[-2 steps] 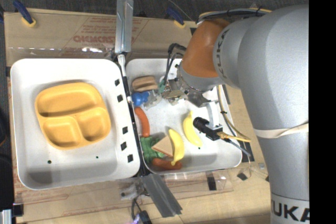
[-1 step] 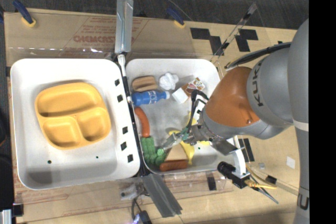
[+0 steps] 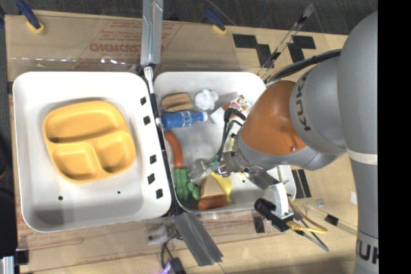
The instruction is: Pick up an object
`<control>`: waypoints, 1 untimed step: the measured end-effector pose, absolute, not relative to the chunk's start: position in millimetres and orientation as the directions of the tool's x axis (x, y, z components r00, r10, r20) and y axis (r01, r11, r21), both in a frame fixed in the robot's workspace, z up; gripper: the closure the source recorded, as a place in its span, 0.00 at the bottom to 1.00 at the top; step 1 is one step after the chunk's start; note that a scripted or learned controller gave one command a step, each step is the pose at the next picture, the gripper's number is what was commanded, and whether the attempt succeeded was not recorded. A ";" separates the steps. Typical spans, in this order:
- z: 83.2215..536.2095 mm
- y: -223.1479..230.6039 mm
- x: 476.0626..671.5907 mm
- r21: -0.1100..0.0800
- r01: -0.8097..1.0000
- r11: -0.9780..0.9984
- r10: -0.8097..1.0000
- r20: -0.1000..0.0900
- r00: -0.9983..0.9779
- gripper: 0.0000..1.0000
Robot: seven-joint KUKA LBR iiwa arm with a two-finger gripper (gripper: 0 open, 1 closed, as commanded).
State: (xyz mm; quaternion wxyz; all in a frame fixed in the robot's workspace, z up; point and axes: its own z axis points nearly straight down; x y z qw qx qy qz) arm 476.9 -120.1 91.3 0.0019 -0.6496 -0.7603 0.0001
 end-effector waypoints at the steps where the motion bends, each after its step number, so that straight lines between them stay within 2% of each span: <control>1: 100.9 -120.6 477.6 -0.003 0.987 0.160 0.987 0.002 -0.160 1.00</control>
